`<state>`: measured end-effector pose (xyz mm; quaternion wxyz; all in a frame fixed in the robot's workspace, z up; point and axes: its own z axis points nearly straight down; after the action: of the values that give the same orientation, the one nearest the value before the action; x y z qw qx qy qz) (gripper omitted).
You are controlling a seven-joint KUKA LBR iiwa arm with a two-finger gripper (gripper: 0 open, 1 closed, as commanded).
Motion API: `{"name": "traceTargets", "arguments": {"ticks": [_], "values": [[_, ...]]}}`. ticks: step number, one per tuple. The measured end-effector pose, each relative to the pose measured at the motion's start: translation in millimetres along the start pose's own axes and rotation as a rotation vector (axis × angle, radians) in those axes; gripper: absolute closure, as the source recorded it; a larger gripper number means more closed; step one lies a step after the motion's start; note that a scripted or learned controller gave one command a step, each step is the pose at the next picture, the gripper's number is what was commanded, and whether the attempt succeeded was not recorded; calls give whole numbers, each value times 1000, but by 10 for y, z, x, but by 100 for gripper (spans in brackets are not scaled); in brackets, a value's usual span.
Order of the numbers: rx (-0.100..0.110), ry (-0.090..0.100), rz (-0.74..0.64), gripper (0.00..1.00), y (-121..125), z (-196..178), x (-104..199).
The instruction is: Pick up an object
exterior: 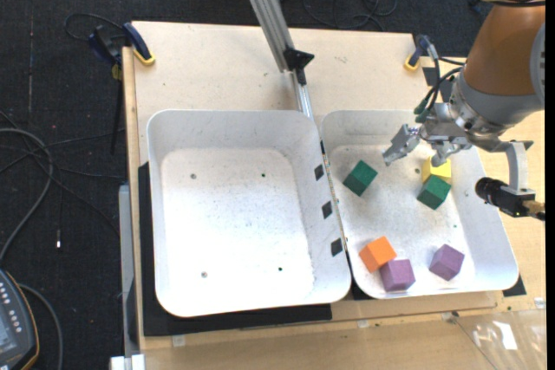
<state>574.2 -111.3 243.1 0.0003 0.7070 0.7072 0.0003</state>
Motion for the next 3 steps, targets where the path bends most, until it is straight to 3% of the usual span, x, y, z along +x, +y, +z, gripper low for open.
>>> {"name": "traceTargets", "arguments": {"ticks": [1, 2, 3], "values": [[-2, 0, -1, 100, 8, -102, 4], [-2, 0, -1, 0, 7, -97, 4], [7, 2, -3, 0, -94, 514, 253]]}}
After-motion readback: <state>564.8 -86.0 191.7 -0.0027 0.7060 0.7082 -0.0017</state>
